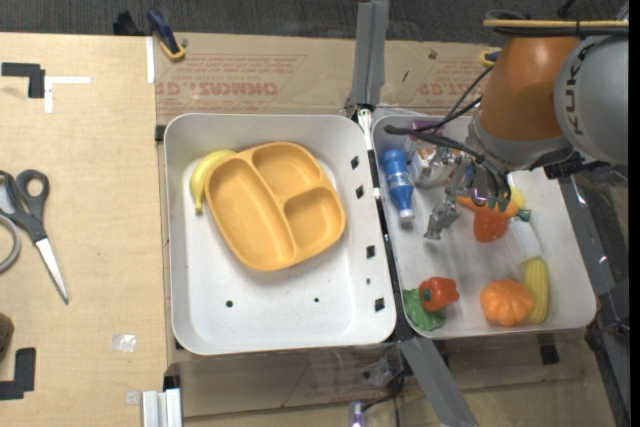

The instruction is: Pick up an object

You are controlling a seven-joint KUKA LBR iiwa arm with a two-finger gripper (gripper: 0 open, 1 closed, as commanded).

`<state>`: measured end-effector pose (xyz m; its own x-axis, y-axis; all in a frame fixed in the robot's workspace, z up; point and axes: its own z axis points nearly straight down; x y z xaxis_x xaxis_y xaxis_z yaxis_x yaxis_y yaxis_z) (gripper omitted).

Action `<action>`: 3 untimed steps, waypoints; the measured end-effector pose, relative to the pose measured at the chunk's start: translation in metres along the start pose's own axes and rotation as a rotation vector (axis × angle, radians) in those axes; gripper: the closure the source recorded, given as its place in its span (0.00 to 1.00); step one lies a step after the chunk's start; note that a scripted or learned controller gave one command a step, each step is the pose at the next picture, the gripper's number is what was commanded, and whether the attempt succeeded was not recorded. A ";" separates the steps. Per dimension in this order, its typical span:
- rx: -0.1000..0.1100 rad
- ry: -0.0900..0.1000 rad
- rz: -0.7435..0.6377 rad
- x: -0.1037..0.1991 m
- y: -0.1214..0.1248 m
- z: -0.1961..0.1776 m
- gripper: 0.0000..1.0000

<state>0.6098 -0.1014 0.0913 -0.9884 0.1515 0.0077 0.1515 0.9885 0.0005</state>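
Observation:
My gripper (458,207) hangs low over the back half of the right bin (575,245), under the arm's orange band. It is open: one grey finger (437,220) points down-left and the other sits near a red toy tomato (490,224). An orange carrot-like piece (503,204) lies just beside and partly under the gripper, not clamped. A blue bottle (397,179) lies to its left by the bin wall. A red pepper with green leaves (432,296), an orange pumpkin (506,302) and a yellow corn cob (537,286) lie at the bin's front.
The left bin (200,305) holds a yellow divided plate (275,205) with a banana (205,175) tucked behind its left rim. Scissors (35,225) lie on the wooden bench at the far left. A grey divider bar (370,55) stands behind the two bins.

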 end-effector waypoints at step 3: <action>0.000 -0.009 0.185 0.059 -0.016 0.000 0.00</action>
<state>0.5490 -0.1086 0.0921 -0.9436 0.3311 -0.0015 0.3311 0.9436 -0.0002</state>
